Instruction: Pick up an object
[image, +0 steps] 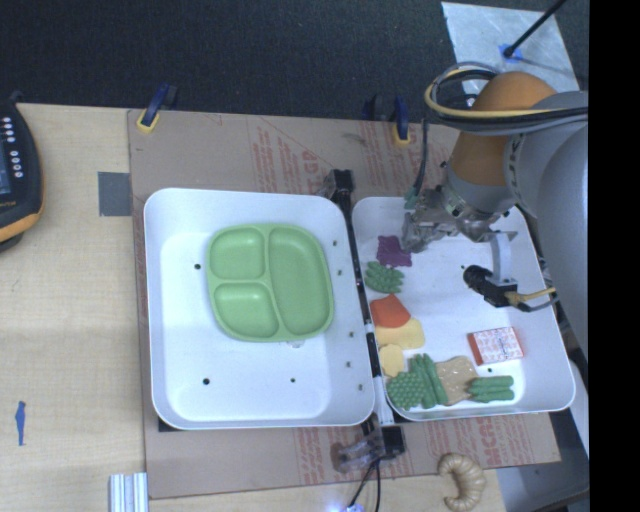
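Observation:
My gripper (420, 238) hangs over the back of the right bin (545, 330), just right of a purple toy (393, 251). In that bin also lie a small green leafy piece (382, 277), an orange piece (391, 312), two yellow pieces (398, 345), a green bean bundle (418, 381), a tan cracker (456, 374), a green pod (491, 388) and a red-and-white packet (496, 346). Nothing shows between the fingers, and the wrist hides how they stand.
The left bin (170, 300) holds a green divided plate (270, 281). A tan croissant toy (463, 478) lies on the cardboard in front of the right bin. A handheld controller (15, 170) sits at the far left edge of the bench.

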